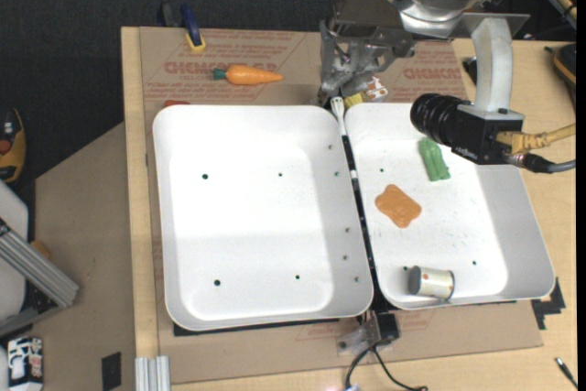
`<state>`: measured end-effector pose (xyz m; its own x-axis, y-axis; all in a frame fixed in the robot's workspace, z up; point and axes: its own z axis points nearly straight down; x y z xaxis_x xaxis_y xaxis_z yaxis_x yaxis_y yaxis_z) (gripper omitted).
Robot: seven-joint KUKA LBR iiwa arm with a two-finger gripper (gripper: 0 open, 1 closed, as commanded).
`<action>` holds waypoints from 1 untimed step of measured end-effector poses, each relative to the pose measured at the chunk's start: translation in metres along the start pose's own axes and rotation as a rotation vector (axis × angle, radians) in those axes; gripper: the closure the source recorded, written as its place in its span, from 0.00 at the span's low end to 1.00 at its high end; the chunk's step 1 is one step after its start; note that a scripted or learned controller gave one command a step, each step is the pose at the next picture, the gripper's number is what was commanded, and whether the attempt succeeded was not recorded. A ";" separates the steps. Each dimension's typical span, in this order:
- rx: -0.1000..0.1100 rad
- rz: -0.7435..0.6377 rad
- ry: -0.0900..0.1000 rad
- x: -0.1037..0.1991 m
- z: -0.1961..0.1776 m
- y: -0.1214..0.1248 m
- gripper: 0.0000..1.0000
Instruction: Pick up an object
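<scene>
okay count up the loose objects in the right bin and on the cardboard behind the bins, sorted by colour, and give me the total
Orange: 2, the flat orange piece in the right bin and the toy carrot on the cardboard.
Green: 1, the green block.
Silver: 1, the small cylinder.
Total: 4

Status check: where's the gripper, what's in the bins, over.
Gripper at far edge between bins. Right bin: green piece, orange piece, small cylinder. Toy carrot outside, on board.
</scene>
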<state>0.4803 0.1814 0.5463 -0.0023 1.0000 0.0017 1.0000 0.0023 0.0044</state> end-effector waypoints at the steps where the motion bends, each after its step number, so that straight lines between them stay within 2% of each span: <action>1: 0.001 0.000 -0.001 0.000 0.001 0.000 0.00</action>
<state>0.4803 0.1813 0.5457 -0.0022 1.0000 0.0010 1.0000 0.0022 0.0031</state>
